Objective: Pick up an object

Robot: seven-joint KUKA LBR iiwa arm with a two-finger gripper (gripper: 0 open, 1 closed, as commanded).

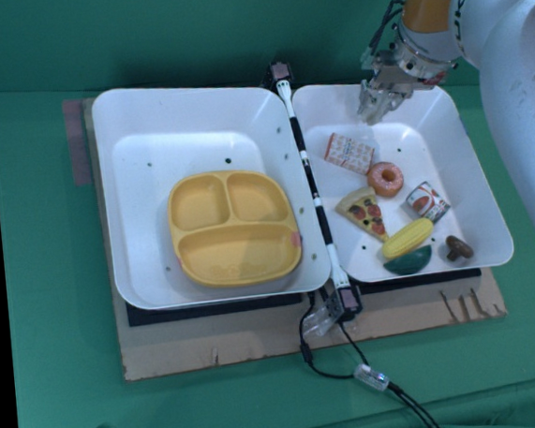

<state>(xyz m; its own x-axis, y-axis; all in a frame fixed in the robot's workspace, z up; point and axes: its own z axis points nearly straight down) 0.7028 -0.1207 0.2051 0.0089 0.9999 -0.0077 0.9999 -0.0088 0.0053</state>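
Green surface [185, 37], two white bins: the hand [375, 106] hovers over the right bin's [476, 183] far edge, fingers slightly apart, gripping nothing; toy foods, including a donut [385, 179], lie below.

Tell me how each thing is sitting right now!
Yellow tray: flat in left bin, holding nothing.
Carton: lying flat.
Donut: flat.
Pizza slice: flat.
Can: tipped on its side.
Corn: lying on green piece.
Gripper: above right bin, holding nothing.
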